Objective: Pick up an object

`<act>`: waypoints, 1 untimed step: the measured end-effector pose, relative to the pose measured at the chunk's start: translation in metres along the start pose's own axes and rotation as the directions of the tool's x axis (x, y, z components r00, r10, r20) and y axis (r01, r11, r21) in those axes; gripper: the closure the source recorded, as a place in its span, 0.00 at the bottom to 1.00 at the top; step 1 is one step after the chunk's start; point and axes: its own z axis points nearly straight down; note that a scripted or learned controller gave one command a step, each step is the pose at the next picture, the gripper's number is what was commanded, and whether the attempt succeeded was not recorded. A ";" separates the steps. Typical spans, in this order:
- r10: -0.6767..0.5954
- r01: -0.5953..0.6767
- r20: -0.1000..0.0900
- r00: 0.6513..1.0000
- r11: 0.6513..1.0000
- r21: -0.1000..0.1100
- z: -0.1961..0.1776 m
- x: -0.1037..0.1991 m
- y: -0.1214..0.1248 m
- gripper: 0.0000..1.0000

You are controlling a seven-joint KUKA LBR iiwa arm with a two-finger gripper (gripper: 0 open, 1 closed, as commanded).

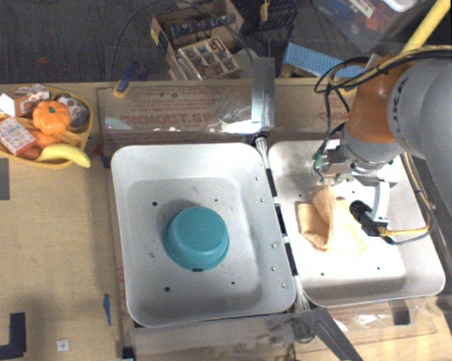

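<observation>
A tan, crumpled cloth-like object (318, 218) lies in the right bin (409, 273), left of its middle, with its upper end rising to a point. My gripper (328, 173) hangs directly over that upper end, at or just above it. The grey wrist and orange band block the view of the contact. A teal bowl (197, 237) sits upside down in the middle of the left bin (136, 172), well away from the gripper.
A black fitting with a cable (366, 216) hangs off the arm just right of the tan object. A basket of toy food (38, 128) stands on the bench at far left. Boxes and clutter lie behind the bins.
</observation>
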 end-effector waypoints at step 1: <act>-0.175 0.175 -0.002 0.985 0.985 0.008 -0.105 0.028 -0.014 1.00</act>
